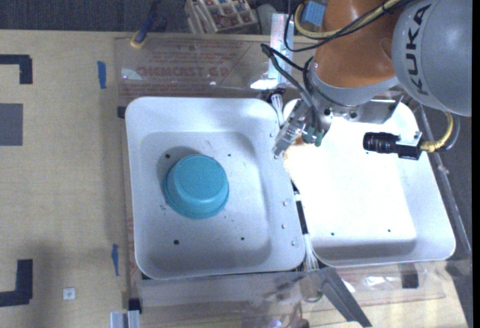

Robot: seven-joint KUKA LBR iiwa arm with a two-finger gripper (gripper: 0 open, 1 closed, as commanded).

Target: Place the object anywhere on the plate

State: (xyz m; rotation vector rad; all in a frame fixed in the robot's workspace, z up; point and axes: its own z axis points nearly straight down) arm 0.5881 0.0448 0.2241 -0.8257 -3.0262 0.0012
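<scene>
A round blue plate (pixel 196 185), which looks like an upturned dish, lies in the left white bin (pixel 150 124), left of the bin's centre. My gripper (pixel 288 136) hangs over the ridge between the two bins, near their far end, to the right of the plate and well apart from it. A small orange and green piece (pixel 308 137) shows right beside the gripper's tip. I cannot tell whether it is held or is part of the tool.
The right white bin (pixel 375 229) is brightly lit. A black cylinder (pixel 386 143) on the arm sticks out above it. A clear plastic sheet (pixel 187 67) lies behind the left bin, with boxes on the floor further back.
</scene>
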